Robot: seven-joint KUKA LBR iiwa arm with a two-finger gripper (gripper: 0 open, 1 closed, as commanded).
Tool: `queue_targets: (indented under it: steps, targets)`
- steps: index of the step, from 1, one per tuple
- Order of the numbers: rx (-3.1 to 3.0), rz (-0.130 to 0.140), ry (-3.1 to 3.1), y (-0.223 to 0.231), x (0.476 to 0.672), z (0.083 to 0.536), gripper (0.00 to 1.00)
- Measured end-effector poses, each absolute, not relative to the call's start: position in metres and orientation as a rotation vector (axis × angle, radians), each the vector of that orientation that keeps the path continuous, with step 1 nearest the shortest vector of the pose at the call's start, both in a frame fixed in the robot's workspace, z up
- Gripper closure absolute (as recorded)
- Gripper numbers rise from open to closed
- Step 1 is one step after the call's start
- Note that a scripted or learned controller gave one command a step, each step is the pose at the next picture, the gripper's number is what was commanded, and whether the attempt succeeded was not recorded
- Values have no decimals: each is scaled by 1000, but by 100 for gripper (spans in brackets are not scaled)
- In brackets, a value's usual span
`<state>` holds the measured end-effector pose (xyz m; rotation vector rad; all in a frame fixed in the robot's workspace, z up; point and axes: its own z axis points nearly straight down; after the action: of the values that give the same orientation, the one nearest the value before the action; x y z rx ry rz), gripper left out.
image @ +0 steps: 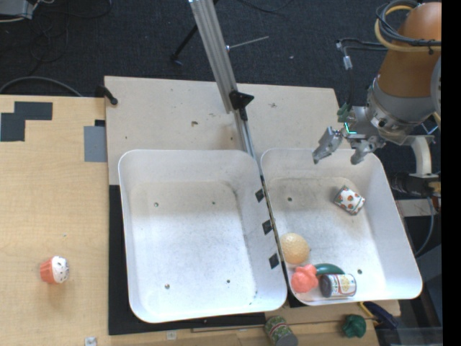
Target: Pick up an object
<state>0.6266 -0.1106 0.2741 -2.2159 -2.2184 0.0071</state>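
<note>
My gripper (343,148) hangs open above the far edge of the right bin (389,200), its two fingers spread with nothing between them. In that bin lie a white toy with red spots (349,200), a tan ball (294,249), a pink object (304,279), a dark can with a light label (338,285) and a green thing (329,268) partly hidden behind the can. The white toy is below and slightly right of the gripper.
The left bin (189,233) stands beside the right one. A slanted metal rail (220,56) rises at the back. An orange-and-white toy (55,269) sits on the wooden bench at left. A green object (353,326) and a can (279,330) lie below the bins.
</note>
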Motion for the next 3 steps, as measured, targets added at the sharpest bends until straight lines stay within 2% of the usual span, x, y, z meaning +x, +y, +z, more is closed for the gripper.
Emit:
queue_targets:
  steps: [1, 2, 3]
  targets:
    - [-2218, 2, -2221, -111, 627, 277, 0]
    - [-2216, 8, -2217, -109, 616, 222, 0]
    - [-2216, 9, -2216, -109, 621, 160, 0]
